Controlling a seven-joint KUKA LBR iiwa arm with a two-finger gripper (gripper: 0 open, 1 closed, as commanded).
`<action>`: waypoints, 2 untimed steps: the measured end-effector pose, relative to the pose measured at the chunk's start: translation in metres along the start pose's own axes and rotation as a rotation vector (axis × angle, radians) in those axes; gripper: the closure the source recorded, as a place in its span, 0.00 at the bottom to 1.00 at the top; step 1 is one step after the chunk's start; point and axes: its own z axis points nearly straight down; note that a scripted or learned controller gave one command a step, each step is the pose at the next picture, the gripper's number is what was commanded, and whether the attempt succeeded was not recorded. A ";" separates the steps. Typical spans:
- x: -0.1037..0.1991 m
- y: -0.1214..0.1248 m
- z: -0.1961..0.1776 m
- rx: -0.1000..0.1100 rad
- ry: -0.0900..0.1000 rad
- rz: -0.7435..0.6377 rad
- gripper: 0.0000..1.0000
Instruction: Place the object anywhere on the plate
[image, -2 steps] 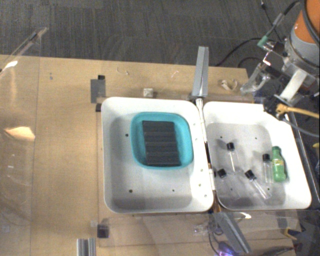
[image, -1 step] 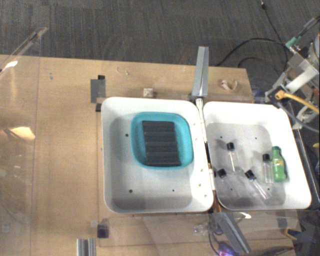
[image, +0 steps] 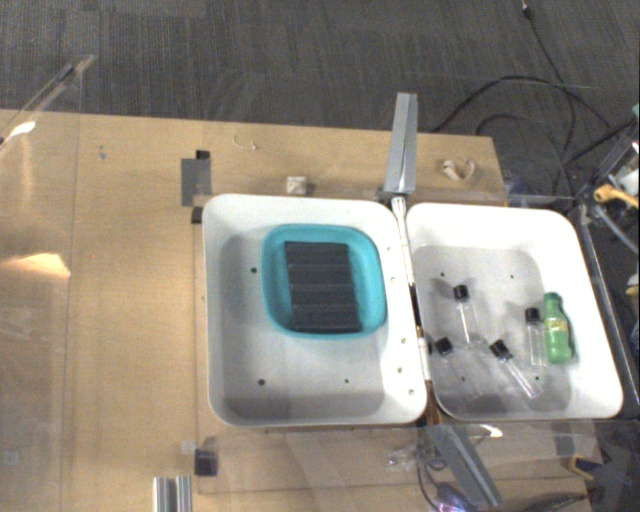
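The left bin (image: 230, 300) holds a square teal plate (image: 372, 285) with rounded corners, and a dark ribbed block (image: 320, 287) lies on it. In the right bin (image: 590, 300) lie clear vials with black caps (image: 461, 305), faint against the white, and beside them a green bottle (image: 556, 328).

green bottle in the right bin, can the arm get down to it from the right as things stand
Probably yes: the green bottle lies uncovered near the right bin's right wall; a clear vial beside it may crowd a grasp.
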 end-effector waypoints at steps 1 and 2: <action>-0.013 0.045 -0.002 0.000 0.002 0.199 0.00; -0.051 0.067 -0.002 0.000 0.001 0.202 0.00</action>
